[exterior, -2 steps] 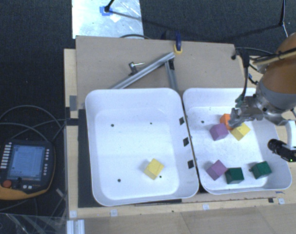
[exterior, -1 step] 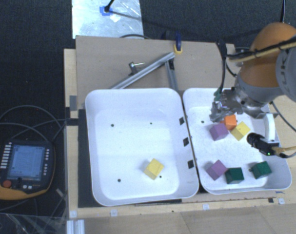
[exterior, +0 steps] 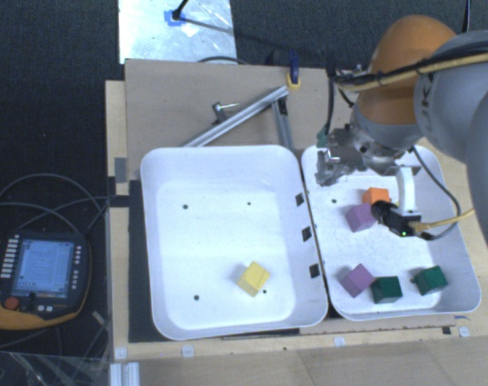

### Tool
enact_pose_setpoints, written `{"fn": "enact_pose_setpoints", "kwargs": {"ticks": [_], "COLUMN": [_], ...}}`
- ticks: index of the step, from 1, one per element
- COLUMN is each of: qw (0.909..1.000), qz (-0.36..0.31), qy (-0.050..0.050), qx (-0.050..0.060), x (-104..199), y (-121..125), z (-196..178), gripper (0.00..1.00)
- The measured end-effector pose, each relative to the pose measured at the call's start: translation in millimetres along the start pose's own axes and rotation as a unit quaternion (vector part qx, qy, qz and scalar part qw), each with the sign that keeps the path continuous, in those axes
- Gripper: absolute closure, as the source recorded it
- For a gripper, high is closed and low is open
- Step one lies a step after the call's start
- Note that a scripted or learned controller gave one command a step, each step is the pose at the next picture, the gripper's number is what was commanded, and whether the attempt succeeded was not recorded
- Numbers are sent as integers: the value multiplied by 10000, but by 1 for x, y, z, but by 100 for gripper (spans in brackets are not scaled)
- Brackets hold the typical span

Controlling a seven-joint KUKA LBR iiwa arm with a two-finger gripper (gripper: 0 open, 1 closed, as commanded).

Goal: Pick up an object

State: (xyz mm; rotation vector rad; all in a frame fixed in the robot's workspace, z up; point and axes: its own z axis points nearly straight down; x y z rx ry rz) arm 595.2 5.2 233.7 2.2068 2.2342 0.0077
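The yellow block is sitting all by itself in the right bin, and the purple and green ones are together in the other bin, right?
Not quite. The camera view shows the yellow block alone in the left bin, not the right one. The purple blocks and green blocks are together in the right bin, with an orange block too.

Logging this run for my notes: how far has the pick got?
Nothing looks lifted yet. The gripper sits over the right bin's far left corner, nothing visible between its fingers. Orange block, purple blocks, green blocks and yellow block all lie loose.
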Motion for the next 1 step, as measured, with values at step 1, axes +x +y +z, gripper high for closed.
{"fn": "enact_pose_setpoints", "kwargs": {"ticks": [1], "qw": [10000], "qz": [6], "qy": [-2], "qx": [10], "x": [54], "y": [17], "z": [11], "gripper": [100]}}
